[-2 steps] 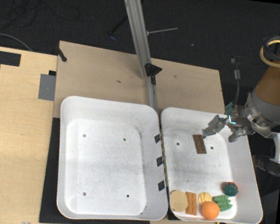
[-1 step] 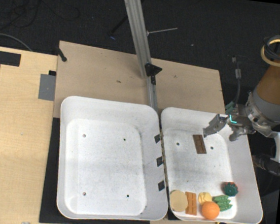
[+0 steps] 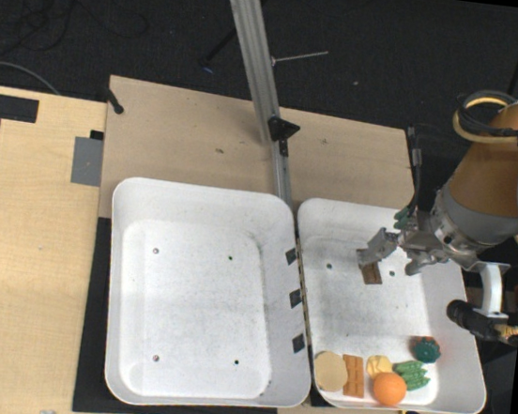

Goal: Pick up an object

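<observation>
The counter [image 3: 212, 134] is light brown wood and carries two shallow white bins side by side. The left bin [image 3: 195, 297] is the bigger one in the picture. The right bin [image 3: 368, 310] sits just beside it, and small black clips join them along the middle.

The grey arm [image 3: 490, 175], with its orange band, reaches in from the right over the far part of the right bin. Its pincer [image 3: 377, 257] hangs low over the bin. A small brown block [image 3: 372, 274] shows at the tip of the pincer, but I cannot tell if the pincer is apart or together, or if it is gripping the block.

Small toy foods lie together in the near right corner of the right bin: a pale bread slice [image 3: 330, 371], an orange ball [image 3: 389, 389], a green leafy piece [image 3: 412, 373], a small yellow piece [image 3: 378, 364] and a dark green ball [image 3: 426, 349].
</observation>
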### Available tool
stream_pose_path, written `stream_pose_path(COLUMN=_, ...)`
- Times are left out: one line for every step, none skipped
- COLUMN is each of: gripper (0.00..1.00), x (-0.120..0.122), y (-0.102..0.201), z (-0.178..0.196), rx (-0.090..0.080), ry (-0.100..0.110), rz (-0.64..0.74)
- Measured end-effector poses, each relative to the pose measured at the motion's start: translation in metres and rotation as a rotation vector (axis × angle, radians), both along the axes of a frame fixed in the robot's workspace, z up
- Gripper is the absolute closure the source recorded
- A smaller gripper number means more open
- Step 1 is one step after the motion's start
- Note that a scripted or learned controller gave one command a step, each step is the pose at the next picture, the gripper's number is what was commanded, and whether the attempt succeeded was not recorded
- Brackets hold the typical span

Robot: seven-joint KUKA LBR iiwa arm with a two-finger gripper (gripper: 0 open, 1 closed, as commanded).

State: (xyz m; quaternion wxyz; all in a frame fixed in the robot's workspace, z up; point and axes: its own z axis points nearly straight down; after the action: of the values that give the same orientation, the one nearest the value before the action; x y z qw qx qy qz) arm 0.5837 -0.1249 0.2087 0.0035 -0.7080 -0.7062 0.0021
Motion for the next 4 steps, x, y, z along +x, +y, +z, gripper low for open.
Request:
stream_pose_path(gripper=0.00, x=0.009, y=0.001, z=-0.056, rx=0.000, ry=0.001, rz=0.001)
stream_pose_path(gripper=0.00, x=0.000, y=0.008, z=-0.104, rx=0.000, ry=0.001, rz=0.000)
stream_pose_path(gripper=1.00, x=0.001, y=0.005, z=-0.091, rx=-0.001, ry=-0.003, rz=-0.008)
stream_pose_path(gripper=1.00, x=-0.005, y=-0.002, z=-0.033, rx=-0.003, ry=-0.011, rz=-0.007)
